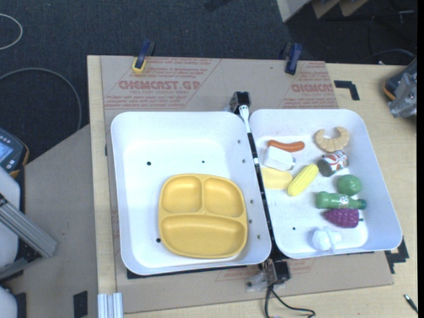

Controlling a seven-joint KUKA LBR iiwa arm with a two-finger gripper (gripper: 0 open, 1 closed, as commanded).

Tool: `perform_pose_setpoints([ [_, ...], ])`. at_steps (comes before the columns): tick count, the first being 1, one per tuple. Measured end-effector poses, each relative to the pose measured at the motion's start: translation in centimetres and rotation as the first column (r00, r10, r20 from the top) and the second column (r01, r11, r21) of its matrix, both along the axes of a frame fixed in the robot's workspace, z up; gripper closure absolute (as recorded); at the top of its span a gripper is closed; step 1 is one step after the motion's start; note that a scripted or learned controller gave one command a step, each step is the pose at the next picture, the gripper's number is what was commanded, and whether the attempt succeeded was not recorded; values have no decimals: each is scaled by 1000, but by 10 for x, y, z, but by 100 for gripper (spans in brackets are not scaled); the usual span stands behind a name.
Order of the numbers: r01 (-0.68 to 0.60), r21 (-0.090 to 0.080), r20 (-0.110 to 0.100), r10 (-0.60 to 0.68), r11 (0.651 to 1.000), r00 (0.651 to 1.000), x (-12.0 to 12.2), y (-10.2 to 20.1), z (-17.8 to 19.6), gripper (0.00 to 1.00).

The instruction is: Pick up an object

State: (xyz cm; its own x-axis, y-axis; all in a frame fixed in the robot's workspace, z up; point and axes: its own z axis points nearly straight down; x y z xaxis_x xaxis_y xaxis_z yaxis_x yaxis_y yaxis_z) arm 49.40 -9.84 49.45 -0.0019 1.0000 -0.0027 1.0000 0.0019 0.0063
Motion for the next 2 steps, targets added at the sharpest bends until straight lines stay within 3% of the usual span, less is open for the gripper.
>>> perform_pose_setpoints([
  [1,3,3,-14,-3,1000,1000,31,-3,-72,100],
  [2,-2,4,-10,2,1000,1000,81,16,-102,100],
])
